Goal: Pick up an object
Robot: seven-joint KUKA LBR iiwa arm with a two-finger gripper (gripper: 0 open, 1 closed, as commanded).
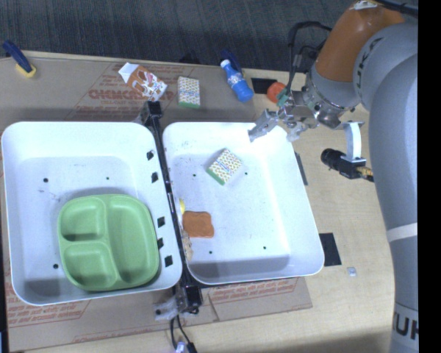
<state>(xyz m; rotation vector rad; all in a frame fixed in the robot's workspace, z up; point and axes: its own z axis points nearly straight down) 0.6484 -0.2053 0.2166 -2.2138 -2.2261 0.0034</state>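
Two-finger metal gripper (pixel 268 126): poised over the far right corner of the right shallow white bin (pixel 301 226); whether it is open or closed cannot be told; nothing seen in its grasp.

Small green-and-white patterned block (pixel 225 166): on the right bin's floor, near the gripper, tilted diagonally.

Flat orange-brown sponge-like piece (pixel 198 225): same bin, near its left wall, well apart from the gripper.

Light green plastic divided tray (pixel 108 241): in the left shallow white bin (pixel 29 153), near corner.

Outside the bins, on the cardboard beyond: blue bottle (pixel 237 80), small patterned box (pixel 188 92), crumpled snack wrapper (pixel 142 82), blue-and-yellow clamp (pixel 18 58).
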